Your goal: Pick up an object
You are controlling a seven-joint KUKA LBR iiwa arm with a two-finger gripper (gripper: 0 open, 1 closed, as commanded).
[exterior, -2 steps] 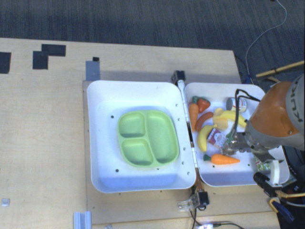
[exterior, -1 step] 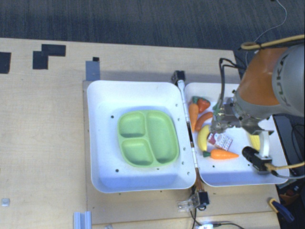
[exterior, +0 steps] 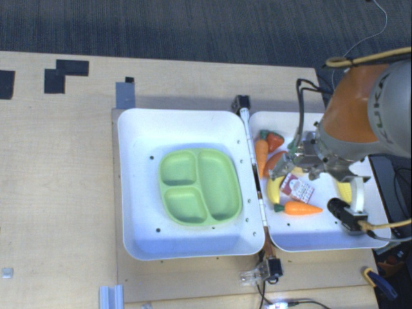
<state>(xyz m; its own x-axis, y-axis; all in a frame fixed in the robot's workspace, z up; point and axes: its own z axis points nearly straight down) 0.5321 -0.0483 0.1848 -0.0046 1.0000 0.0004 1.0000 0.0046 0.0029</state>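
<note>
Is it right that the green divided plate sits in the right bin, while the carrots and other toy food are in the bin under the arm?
Not quite. The green divided plate sits in the left bin, not the right one. The rest holds: the carrots and other toy food lie in the right bin, under the arm. The camera view shows this.

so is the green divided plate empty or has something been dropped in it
Empty: all three compartments of the green plate show bare green in the left bin.
</note>
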